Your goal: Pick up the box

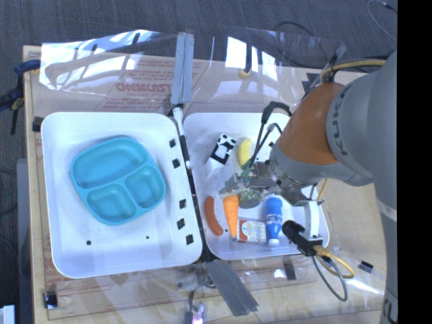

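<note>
Gripper (244,179) low in the right bin (200,139), a dark, cluttered tangle of metal and wire near the bin's middle. Too blurred and too overlapped by the wrist to tell how far open, or whether anything is gripped. Just near of it, the top of a carrot (231,216), upright in the view, tip toward the near wall; touching or merely close, hard to say.

Two box-like things in that bin. Just far-left of the gripper, a small black-and-white patterned box (221,148), tilted, with a yellow rounded thing (244,151) just beside it on the right, partly hidden behind a black cable. Near of the gripper, against the near wall, a red-and-white carton (251,231) lying flat, between the carrot and a blue-and-white bottle (273,220). Both apart from the gripper, as far as can be seen. Left of the carrot, a reddish sausage (212,217) by the bin's left wall.

Above the gripper, the orange band (309,132), then the thick grey arm (358,127), cut off at the right and covering the right bin's far-right corner. Yellow and black cables (331,265) looping over the near-right rim, partly out of the bin.

In the left bin (61,181), well apart, a blue divided plate (118,179). Along the far side, a glaring clear plastic sheet (135,52), print beneath hard to read.
</note>
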Robot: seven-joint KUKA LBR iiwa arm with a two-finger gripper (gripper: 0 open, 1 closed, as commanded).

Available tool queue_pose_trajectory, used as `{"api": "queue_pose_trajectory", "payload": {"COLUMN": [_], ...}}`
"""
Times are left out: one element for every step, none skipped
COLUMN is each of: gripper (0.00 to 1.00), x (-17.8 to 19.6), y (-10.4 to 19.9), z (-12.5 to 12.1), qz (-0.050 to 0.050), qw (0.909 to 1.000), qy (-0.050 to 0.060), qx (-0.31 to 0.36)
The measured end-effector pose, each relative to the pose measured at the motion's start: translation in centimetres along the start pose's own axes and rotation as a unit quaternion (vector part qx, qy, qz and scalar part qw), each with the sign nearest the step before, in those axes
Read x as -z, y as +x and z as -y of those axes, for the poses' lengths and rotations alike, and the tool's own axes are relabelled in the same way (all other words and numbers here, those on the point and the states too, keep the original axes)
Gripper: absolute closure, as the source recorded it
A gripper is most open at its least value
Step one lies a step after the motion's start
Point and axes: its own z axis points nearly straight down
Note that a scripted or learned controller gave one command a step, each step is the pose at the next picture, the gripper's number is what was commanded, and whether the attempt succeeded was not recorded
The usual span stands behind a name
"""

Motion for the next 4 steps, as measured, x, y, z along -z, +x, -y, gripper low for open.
{"api": "queue_pose_trajectory", "payload": {"gripper": [1.0, 1.0, 1.0, 1.0], "x": [1.1, 0.5, 0.2, -8.0], "y": [-1.4, -3.0, -4.6, -6.9], "z": [-2.1, 1.4, 1.7, 1.0], "qz": [0.001, 0.0, 0.0, -0.002], "qw": [0.999, 0.9955, 0.9859, 0.9843], "qy": [-0.002, 0.0, -0.002, -0.008], "qx": [-0.044, -0.095, -0.167, -0.177]}}
